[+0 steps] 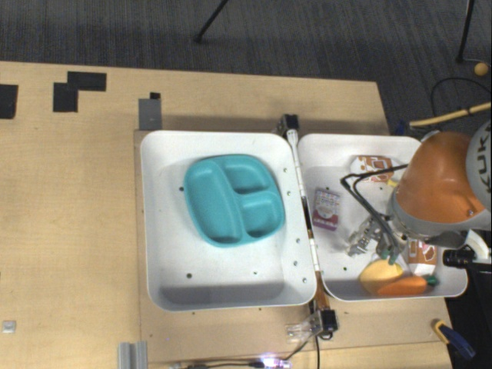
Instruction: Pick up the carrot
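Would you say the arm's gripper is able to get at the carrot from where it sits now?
Probably yes: the gripper hangs in the right bin close above the carrot, whose top is uncovered. The yellow fruit touching it could crowd one finger.

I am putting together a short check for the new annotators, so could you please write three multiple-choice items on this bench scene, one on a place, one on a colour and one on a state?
1. Where does the carrot lie?
A. In the left bin, on the tray
B. In the right bin, at its near edge
C. On the bench outside both bins

2. What colour is the divided tray?
A. Teal
B. Red
C. Black

3. How does the carrot stand to the gripper?
A. Lifted between the fingers
B. Lying on the bin floor, below the gripper
C. Set down on the tray

Answers: 1 B, the carrot rests in the right bin beside a yellow fruit. 2 A, the tray is teal. 3 B, the gripper hangs above it.
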